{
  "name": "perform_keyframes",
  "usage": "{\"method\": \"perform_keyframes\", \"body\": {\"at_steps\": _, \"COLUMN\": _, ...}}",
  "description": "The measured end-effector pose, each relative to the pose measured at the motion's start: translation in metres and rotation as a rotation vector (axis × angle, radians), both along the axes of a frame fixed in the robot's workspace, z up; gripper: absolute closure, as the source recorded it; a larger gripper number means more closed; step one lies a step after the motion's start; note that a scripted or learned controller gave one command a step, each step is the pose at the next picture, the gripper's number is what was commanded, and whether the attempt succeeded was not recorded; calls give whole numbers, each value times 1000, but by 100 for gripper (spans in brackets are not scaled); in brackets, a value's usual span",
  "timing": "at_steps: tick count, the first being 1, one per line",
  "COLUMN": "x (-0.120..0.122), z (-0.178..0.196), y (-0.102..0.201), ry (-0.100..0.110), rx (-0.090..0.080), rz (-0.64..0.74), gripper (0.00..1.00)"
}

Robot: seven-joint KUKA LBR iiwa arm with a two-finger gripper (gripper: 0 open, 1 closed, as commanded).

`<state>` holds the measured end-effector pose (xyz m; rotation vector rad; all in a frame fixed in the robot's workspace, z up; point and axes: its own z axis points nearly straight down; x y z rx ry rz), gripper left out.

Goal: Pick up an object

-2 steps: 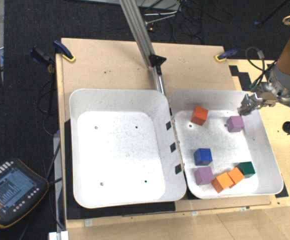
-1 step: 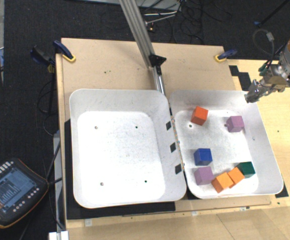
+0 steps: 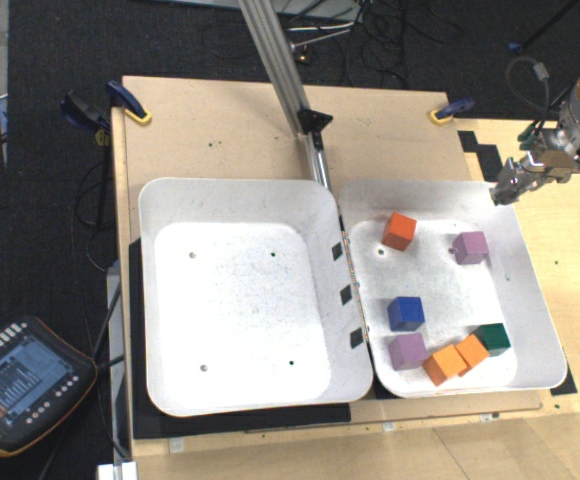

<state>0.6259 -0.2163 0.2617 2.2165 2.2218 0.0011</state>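
The task is standing at its opening stage: nothing is being carried and every candidate object is lying in the right bin [image 3: 530, 298], so the approach, the grasp and the lift are all remaining. The pincer [image 3: 507, 190] is hovering above the bin's upper right corner, near its rim, well apart from the blocks; how far it is parted is not resolving at this size, and nothing is showing between its tips. Six small blocks are resting on the bin floor: an orange cube [image 3: 400, 231] and a purple cube [image 3: 470, 247] toward the far side, a blue cube [image 3: 405, 313] mid-bin, and a second purple cube [image 3: 407, 351], a second orange block [image 3: 449, 360] and a green block [image 3: 494, 339] clustering along the near edge, the latter two touching. The left bin [image 3: 160, 208] is sitting alongside on the worktop [image 3: 220, 128].
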Motion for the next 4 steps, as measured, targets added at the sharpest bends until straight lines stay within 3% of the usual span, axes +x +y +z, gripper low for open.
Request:
{"method": "perform_keyframes", "body": {"at_steps": 3, "x": -3, "z": -6, "y": 177, "ry": 4, "rx": 4, "rz": 6, "gripper": 100}}
{"method": "perform_keyframes", "body": {"at_steps": 4, "x": 8, "z": -19, "y": 233, "ry": 3, "rx": 3, "rz": 6, "gripper": 100}}
